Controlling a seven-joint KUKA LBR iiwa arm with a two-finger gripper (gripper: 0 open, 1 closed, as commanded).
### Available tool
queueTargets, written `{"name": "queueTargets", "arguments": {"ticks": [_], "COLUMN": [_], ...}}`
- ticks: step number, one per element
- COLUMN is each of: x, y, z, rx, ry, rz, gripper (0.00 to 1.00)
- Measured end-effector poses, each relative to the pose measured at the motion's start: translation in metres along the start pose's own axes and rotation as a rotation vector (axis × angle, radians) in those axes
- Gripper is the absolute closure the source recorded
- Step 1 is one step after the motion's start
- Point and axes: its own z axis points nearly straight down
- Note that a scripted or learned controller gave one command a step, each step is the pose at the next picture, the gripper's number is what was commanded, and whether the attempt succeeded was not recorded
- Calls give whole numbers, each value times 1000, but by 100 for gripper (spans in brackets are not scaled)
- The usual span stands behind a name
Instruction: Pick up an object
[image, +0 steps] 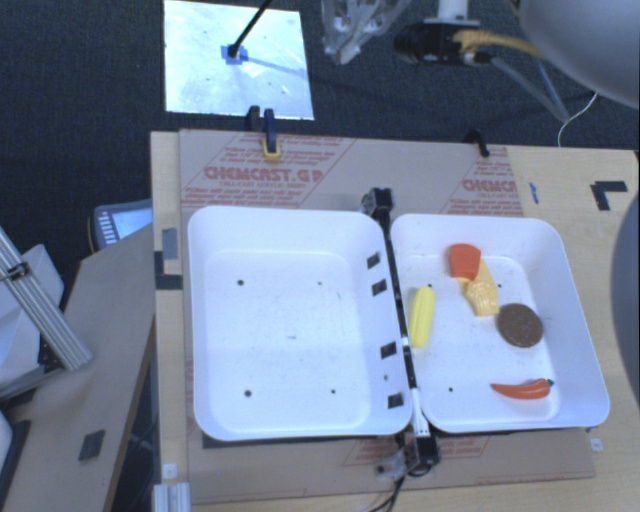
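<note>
Across the bench lie two shallow white bins side by side, joined along a dark central seam with small black clips. Inside the right bin (575, 300) sit five small objects. A yellow corn cob (422, 315) lies close to the bin's left wall, its length running roughly front to back. Toward the back of the bin, an orange-red wedge-shaped piece (463, 260) touches a pale yellow lumpy piece (483, 293) just in front of it. A round brown disc (520, 325) rests just beside that yellow piece, on its front-right side. Near the front edge, apart from the others, a red chili pepper (521, 389) lies crosswise, its green stem pointing right.

The left bin (215, 240) shows its white floor with a few small dark dots. Both bins rest on a brownish sheet printed with red lettering (262, 173), held at the back by a yellow and black clamp (270, 135).

At the top of the view, well above and behind the bins, part of the arm's grey body (585, 40) shows with a yellow cable and a blurred translucent shape beside it; whether that is the gripper, and how it stands, I cannot tell. None of the objects is lifted off the bin floor.
</note>
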Motion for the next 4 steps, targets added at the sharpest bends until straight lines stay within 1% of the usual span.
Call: {"name": "queueTargets", "arguments": {"ticks": [1, 2, 3, 4], "x": [-64, -130, -203, -234], "y": [-27, -76, -48, -92], "z": [12, 10, 59, 7], "rx": [6, 3, 8, -1], "ry": [-3, -3, -5, -3], "rz": [12, 14, 14, 10], "gripper": [100, 100, 100, 100]}}
